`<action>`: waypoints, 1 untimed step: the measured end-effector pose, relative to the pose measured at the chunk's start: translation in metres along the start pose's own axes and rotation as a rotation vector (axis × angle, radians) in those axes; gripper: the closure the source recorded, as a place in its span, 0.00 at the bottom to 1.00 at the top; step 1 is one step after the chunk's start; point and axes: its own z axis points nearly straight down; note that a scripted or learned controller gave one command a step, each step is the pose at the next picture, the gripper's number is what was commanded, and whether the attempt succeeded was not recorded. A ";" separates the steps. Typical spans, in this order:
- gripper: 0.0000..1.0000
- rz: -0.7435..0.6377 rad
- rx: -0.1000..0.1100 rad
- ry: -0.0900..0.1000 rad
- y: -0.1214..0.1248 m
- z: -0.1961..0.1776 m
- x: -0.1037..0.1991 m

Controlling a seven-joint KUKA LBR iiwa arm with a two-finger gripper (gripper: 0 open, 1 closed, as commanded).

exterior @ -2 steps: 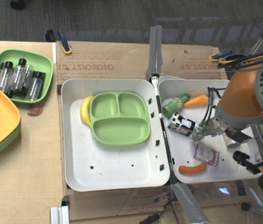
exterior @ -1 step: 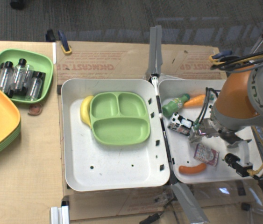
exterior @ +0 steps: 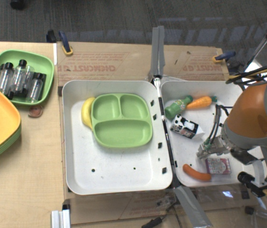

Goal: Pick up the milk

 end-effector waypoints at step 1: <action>1.00 -0.044 -0.002 -0.003 0.034 -0.115 -0.011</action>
